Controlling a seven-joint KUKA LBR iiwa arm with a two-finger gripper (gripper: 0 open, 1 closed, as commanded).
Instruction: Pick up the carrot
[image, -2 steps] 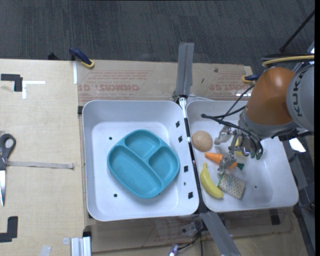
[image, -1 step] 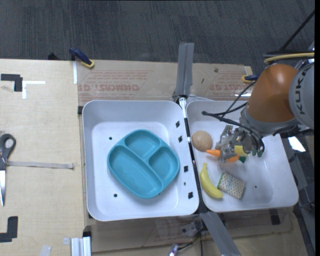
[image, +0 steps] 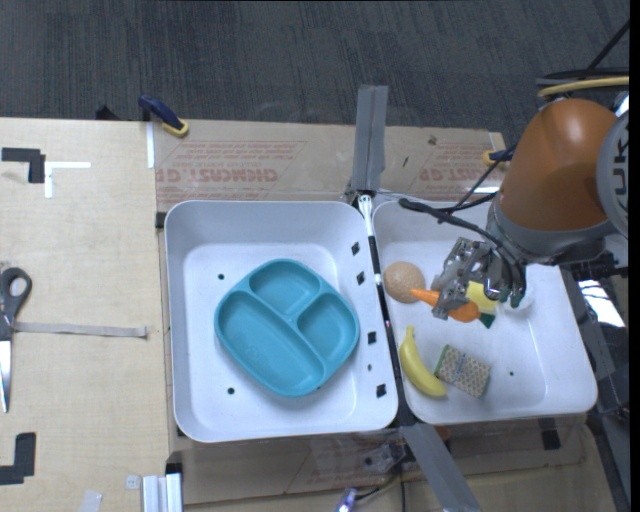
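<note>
In the right bin, near its middle, the carrot lies just beside a tan egg-shaped object. The end effector sits directly over the carrot; whether it grips it cannot be told. A banana lies toward the bin's near edge.

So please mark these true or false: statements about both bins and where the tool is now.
1. The blue divided plate lies in the left bin. True.
2. The banana lies on the plate. False: it lies in the right bin.
3. The tool is above the carrot. True.
4. The scissors lie in the right bin. False: they lie on the bench, left.
</note>
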